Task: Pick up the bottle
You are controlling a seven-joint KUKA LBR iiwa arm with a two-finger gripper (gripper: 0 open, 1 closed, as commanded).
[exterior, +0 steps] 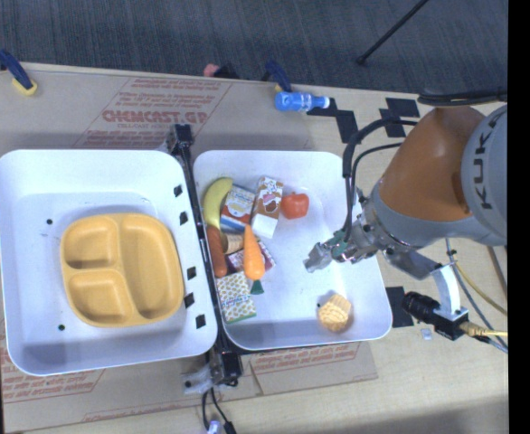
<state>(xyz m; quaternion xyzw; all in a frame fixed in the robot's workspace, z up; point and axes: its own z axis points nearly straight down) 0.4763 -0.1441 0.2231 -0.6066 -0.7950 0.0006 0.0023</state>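
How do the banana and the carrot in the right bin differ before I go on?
The banana is yellow and curved; the carrot is orange, straight and tapered. The banana lies against the right bin's left wall near the far end, while the carrot lies nearer the middle of the pile, closer to the camera. The banana looks thicker than the carrot. Both lie flat, running roughly lengthwise along the bin.
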